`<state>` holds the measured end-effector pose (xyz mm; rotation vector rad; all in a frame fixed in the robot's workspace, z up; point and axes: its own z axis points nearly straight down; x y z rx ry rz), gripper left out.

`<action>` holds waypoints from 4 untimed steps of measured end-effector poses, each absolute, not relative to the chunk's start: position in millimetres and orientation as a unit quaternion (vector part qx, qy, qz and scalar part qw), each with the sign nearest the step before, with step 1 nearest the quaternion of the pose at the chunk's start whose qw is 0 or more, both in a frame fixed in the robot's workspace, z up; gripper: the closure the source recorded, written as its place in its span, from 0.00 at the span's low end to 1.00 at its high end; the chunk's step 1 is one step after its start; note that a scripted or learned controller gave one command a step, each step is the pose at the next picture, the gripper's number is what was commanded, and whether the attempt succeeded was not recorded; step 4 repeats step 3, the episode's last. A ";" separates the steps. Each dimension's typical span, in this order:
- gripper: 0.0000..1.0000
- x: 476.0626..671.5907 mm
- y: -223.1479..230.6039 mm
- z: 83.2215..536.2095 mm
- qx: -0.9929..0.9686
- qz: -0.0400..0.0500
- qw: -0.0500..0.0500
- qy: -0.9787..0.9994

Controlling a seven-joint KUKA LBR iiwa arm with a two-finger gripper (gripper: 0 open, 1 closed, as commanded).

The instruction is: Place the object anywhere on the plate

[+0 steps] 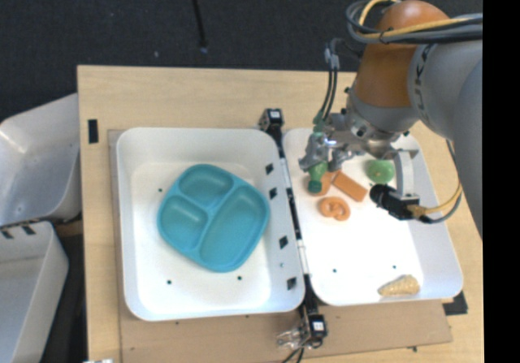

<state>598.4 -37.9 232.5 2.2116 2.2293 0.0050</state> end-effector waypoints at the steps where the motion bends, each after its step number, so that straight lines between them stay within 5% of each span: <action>1: 1.00 606.0 10.3 235.0 0.705 0.001 0.000 0.709; 2: 1.00 617.2 62.8 237.8 0.705 0.001 0.000 0.710; 3: 0.00 616.6 59.4 237.6 0.706 0.000 0.000 0.708; 4: 0.00 616.6 59.4 237.6 0.706 0.000 0.000 0.708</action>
